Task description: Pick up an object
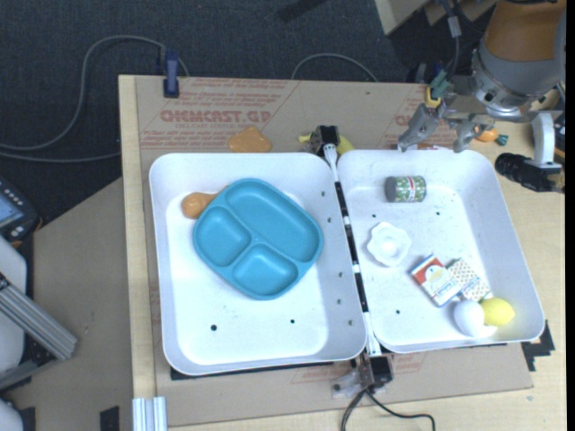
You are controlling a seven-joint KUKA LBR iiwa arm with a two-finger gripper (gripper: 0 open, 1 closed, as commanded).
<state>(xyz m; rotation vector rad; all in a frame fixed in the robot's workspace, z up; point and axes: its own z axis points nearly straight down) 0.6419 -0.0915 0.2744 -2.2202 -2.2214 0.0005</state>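
Hanging above the far rim of the right bin (503,196), the pincer (440,133) has its two fingers spread apart and nothing between them. Below it and a little nearer the camera lies a small green can (405,189) on its side, the closest thing to grab. Further down the same bin sit a white cup (387,243), a small carton (437,281) touching a checkered packet (471,280), and in the near corner a white egg (468,317) pressed against a lemon (497,312). The left bin (171,241) holds a blue divided plate (258,238) with an orange lump (195,205) just beside it. The worktop (135,151) carries both bins.

As I judge it, the can is the likely pick, and being round it may roll away if a finger lands off-centre. The pincer hangs close to the bin's wall, so a straight descent could strike the rim. The egg and lemon, packed together in the corner, leave little room for fingers.
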